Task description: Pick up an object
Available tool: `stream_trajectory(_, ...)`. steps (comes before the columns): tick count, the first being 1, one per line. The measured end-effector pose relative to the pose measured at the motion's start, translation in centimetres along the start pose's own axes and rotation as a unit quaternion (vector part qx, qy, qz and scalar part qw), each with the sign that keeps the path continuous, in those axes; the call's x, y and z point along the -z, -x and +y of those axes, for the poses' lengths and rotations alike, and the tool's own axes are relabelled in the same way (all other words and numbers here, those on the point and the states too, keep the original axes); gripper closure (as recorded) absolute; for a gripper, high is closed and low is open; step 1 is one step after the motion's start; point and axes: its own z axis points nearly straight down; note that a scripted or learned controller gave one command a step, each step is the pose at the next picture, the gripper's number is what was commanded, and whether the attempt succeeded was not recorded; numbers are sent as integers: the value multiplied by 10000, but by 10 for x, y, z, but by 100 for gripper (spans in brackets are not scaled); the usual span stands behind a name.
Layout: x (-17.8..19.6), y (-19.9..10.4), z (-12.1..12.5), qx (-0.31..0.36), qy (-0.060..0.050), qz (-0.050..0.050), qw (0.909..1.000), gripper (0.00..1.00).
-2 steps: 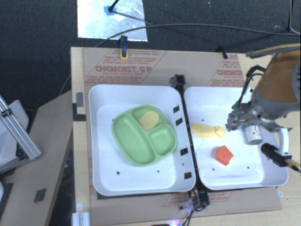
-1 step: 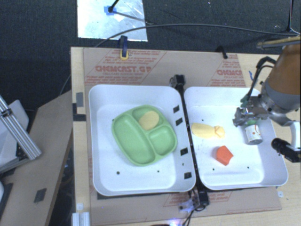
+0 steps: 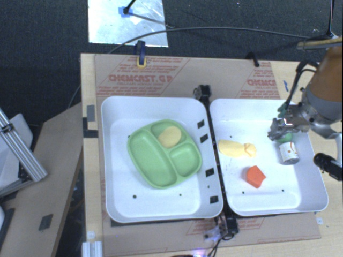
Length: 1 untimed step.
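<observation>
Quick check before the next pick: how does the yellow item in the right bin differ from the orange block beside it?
The yellow item is long, rounded and pale, lying crosswise; the orange block is compact, angular and vivid. The yellow item sits nearer the divider between the bins; the orange block lies nearer the right bin's front. Both rest loose on the floor of that bin, apart from each other and from the small can under the hand.
</observation>
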Motion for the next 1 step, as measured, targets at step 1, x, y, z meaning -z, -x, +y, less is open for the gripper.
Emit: stream_trajectory(1,-9,-46,1,20,-12,11,10000,100)
